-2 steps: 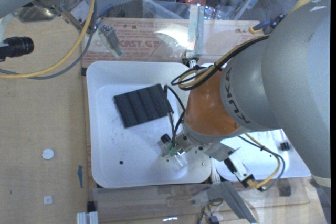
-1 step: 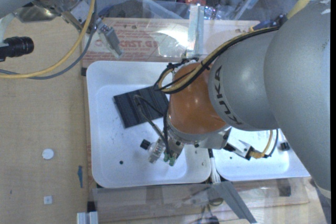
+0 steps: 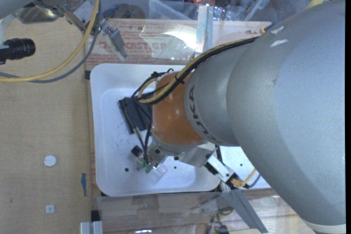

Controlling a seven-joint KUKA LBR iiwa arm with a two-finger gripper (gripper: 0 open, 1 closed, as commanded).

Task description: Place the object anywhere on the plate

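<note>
The smooth grey arm (image 3: 274, 90), ringed by a glossy orange band (image 3: 170, 118), is seen reaching into the shallow white bin (image 3: 104, 134) with rounded corners. The gripper (image 3: 147, 164) is lowered near the bin floor; whether its jaws are parted or closed cannot be told. The object and plate cannot be made out.
</note>
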